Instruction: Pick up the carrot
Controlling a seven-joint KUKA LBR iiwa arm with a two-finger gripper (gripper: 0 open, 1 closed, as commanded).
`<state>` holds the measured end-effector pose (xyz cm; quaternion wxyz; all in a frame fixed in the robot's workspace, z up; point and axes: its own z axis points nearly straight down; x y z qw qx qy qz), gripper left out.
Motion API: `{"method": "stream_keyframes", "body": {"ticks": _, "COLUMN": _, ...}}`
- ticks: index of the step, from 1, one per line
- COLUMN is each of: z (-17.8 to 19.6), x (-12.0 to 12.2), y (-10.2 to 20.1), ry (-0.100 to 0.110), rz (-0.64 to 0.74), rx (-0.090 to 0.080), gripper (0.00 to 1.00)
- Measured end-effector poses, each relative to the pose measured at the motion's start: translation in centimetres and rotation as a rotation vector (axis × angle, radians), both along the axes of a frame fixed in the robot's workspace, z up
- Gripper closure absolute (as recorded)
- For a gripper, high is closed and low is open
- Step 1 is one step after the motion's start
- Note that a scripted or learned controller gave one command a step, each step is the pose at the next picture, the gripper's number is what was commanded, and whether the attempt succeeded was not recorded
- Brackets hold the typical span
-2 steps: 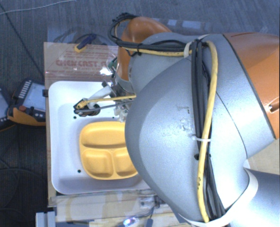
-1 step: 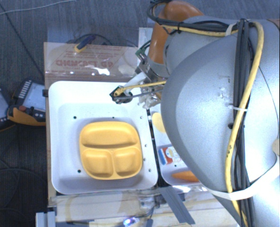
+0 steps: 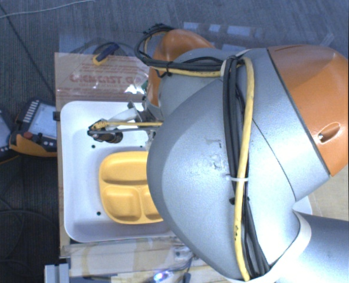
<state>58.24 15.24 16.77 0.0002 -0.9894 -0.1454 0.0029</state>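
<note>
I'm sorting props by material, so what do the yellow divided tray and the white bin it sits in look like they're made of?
The yellow divided tray looks like moulded plastic, matte to satin: even colour, soft rounded compartment edges. The white bin also looks like plastic, smooth and slightly glossy, with rounded corners and a faint sheen; coated metal can't be ruled out.

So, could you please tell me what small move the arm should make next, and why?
Probably draw the grey arm back toward the right: it covers much of the shallow white bin and part of the yellow divided tray, so the bin can't be searched for a carrot.
</note>
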Motion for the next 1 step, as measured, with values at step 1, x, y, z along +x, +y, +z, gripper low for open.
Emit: {"method": "stream_keyframes", "body": {"ticks": 1, "z": 5.57, "x": 2.44, "y": -6.3, "ry": -0.003, "rz": 0.079, "rx": -0.006, "gripper": 1.0}}
